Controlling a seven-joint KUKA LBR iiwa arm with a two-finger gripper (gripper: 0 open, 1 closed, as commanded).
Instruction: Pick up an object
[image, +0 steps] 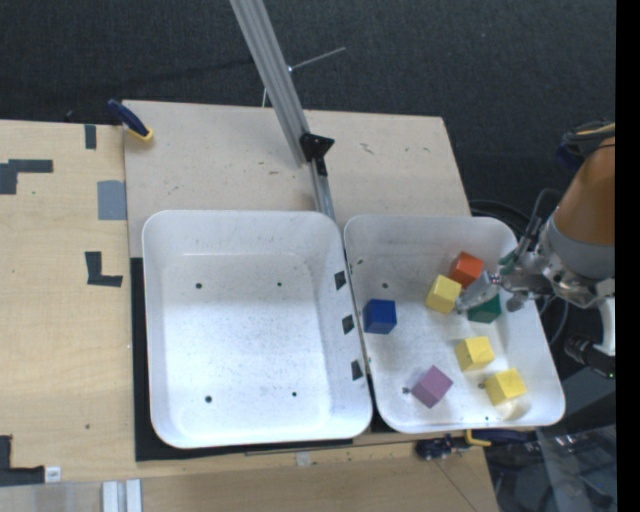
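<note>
My gripper hangs low over the right side of the right bin, reaching in from the right. Just beneath it lies a dark green block, partly covered by the gripper. An orange cube and a yellow cube sit close to the gripper's left. A blue cube rests near the bin's left wall. Two more yellow cubes and a purple cube lie toward the front.
The left bin stands beside the right one, sharing a raised rim. A slanted metal pole crosses the back of the bench. Cables and gear sit off the bench's right edge.
</note>
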